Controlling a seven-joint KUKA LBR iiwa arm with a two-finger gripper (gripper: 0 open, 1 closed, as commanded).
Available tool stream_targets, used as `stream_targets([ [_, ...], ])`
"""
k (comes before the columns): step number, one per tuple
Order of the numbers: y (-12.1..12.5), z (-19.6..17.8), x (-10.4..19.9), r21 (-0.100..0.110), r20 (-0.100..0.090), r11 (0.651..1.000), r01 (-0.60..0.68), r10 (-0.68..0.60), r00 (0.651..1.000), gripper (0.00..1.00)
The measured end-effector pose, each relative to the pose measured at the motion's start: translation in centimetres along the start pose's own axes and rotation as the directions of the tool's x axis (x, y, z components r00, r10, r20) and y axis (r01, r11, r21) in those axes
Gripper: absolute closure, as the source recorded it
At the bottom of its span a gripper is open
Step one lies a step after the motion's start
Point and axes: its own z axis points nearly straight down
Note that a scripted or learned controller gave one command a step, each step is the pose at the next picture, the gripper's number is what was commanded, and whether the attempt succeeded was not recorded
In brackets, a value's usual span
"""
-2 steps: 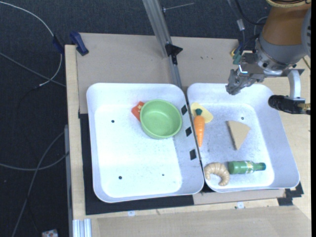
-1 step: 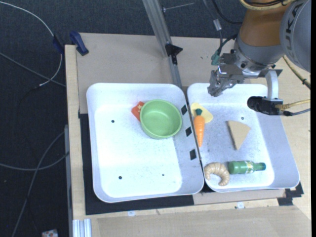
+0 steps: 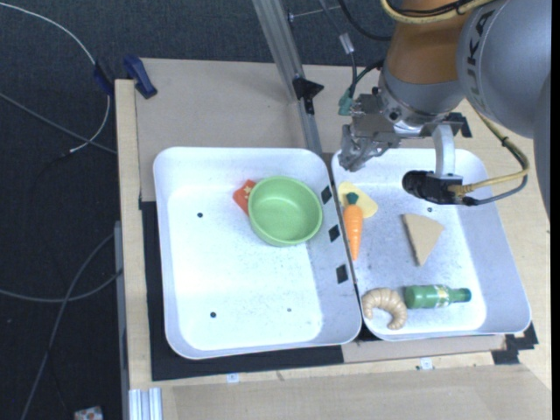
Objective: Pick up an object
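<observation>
My gripper (image 3: 357, 154) hangs over the far left corner of the right bin (image 3: 490, 234), just above and behind a yellow piece (image 3: 365, 201) and an orange carrot (image 3: 353, 227) that lie by the bin's left wall. Nothing visible is held by it. A tan wedge (image 3: 423, 236) lies in the middle of that bin. Along its near edge lie a green bottle (image 3: 436, 297) on its side and a croissant (image 3: 386, 307). In the left bin (image 3: 219, 304) a green bowl (image 3: 284, 210) stands upright, partly covering a red object (image 3: 243, 196).
A slanted metal pole (image 3: 284, 55) rises behind the gap between the bins. A black device with a cable (image 3: 433, 185) hangs off the arm over the right bin's far side. Cables lie on the dark floor at the left.
</observation>
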Motion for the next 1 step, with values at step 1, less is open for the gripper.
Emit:
stream_targets([
  [1, -0.07, 3.14, 5.32, 0.008, 0.0, 1.0, 0.001, -0.001, 1.0, 1.0],
])
